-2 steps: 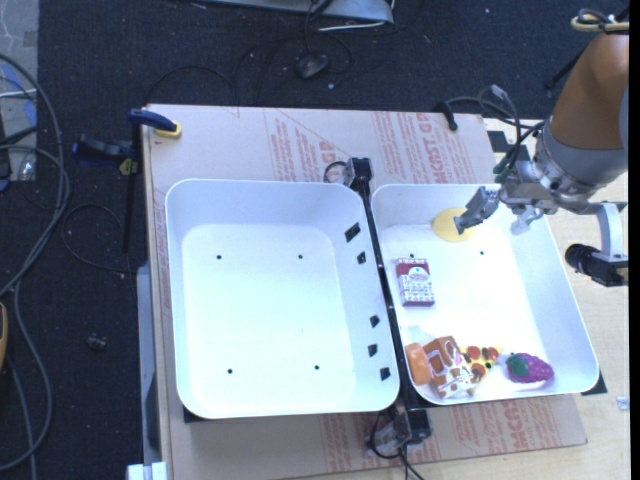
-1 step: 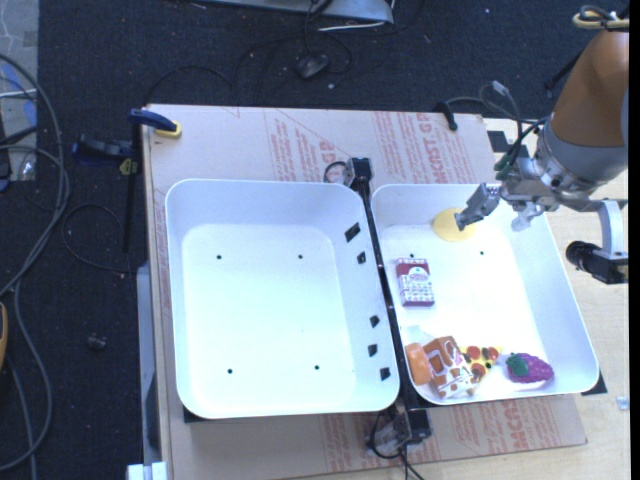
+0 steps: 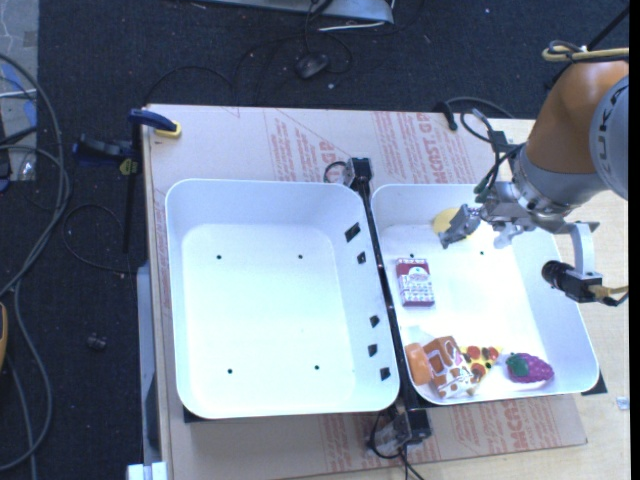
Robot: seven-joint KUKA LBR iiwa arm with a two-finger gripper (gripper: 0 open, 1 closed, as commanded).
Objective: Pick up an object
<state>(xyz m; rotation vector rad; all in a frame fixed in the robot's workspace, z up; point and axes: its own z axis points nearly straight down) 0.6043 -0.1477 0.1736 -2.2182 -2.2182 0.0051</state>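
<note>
1. The gripper point(image 3: 466, 224) hangs over the far part of the right bin point(image 3: 560, 313); a small yellow object point(image 3: 445, 220) sits between its fingers, so it is clamped on that piece.
2. The arm point(image 3: 575, 133) reaches in from the right, orange band above the grey wrist, bent down toward the bin.
3. Nearer the middle of the same bin lies a red carton point(image 3: 414, 282), apart from the gripper.
4. Along the near wall lie an orange-and-white box point(image 3: 440, 364), small colourful pieces point(image 3: 482, 356) and a purple object point(image 3: 528, 368).
5. The left bin point(image 3: 200, 218) stands beside it.
</note>
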